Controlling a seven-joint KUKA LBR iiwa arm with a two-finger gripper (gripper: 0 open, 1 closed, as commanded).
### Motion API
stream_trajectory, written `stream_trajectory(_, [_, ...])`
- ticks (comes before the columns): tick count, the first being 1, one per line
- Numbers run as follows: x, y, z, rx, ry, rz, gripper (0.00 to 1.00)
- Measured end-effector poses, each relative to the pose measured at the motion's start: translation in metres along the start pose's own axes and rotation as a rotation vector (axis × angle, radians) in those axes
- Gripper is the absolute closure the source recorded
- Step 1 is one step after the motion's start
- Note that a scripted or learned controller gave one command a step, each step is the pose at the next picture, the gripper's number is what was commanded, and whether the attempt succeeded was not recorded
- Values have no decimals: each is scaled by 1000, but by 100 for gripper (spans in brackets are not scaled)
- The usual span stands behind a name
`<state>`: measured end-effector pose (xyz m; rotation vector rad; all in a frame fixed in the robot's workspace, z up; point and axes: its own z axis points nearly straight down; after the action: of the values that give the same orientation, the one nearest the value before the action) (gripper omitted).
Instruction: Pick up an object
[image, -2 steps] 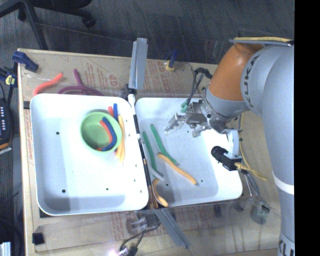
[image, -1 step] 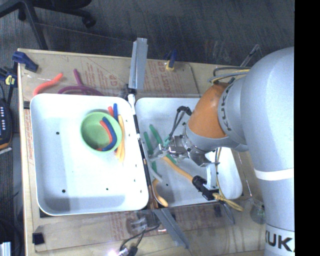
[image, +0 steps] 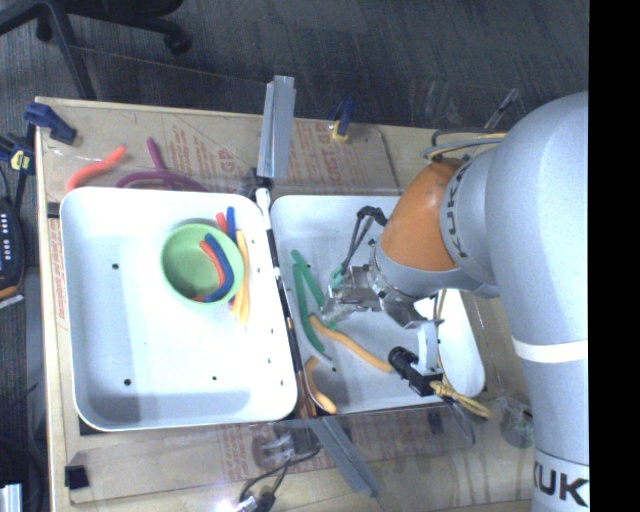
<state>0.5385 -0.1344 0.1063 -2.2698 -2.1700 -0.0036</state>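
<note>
Overhead, the gripper (image: 338, 300) reaches low into the right bin (image: 320, 215), poised over green (image: 305, 290) and yellow strips (image: 350, 345); finger spread impossible to tell.

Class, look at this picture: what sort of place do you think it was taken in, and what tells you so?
Probably a robotics lab or test bench. A big grey robot arm reaches over two white bins on a cardboard-covered bench, and clamps and cables lie at the edges.
</note>
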Motion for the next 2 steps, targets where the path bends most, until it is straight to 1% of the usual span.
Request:
stream_trajectory(1, [0,0,0,1,-1,-1,0])
stream_trajectory(2, [-6,-17,12,-5,-2,-151,0])
